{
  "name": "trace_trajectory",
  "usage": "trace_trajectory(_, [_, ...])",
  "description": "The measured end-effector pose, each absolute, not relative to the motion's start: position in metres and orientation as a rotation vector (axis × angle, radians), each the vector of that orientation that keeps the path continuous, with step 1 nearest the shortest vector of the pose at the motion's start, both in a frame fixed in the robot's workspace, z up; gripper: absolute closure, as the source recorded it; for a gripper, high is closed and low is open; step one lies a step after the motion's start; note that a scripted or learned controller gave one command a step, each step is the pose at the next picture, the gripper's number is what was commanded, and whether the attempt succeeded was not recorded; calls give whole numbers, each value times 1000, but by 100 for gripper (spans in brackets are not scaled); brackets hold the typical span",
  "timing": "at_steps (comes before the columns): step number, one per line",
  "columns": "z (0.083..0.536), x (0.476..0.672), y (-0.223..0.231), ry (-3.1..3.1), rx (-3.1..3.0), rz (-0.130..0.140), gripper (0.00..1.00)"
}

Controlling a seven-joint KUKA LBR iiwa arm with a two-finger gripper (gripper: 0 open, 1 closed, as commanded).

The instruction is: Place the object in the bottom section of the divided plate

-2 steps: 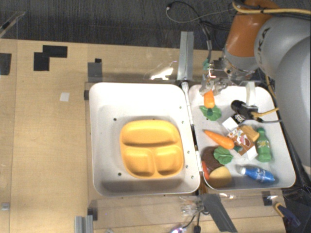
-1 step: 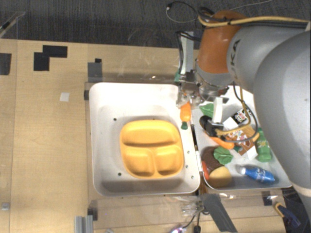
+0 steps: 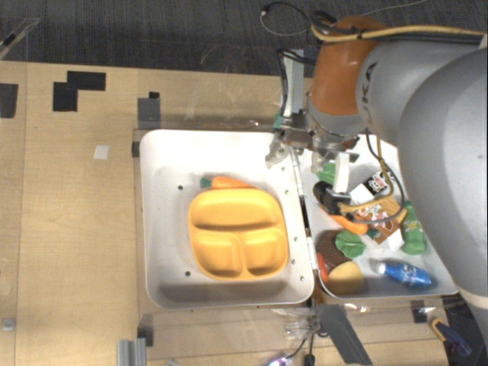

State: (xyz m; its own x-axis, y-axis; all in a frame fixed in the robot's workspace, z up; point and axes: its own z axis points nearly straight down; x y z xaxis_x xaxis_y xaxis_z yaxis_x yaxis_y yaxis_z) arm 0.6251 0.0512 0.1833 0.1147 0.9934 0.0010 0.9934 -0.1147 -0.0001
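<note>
Toy food lies heaped in the right bin at lower right. It is likely light, hard, slick plastic, best pinched across a narrow middle, though I cannot tell which piece is meant. Left of it sits the yellow divided plate, every section bare, and farther up the gripper hangs over the bins' shared rim; whether it is open or carrying anything, I cannot tell.

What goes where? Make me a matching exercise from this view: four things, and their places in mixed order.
Things:
1. divided plate
2. carrot
3. blue bottle
4. gripper

Places:
A. near corner of the right bin
B. middle of the left bin
C. over the far end of the right bin
D. just beyond the plate's far rim

Pairs: 1-B, 2-D, 3-A, 4-C
</note>
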Motion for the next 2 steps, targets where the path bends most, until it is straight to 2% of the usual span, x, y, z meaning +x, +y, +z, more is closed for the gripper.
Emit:
trace_trajectory(1, [192,627,53,-2095,-2339,-3,100])
trace_trajectory(2, [116,616,116,-2050,-2388,-15,100])
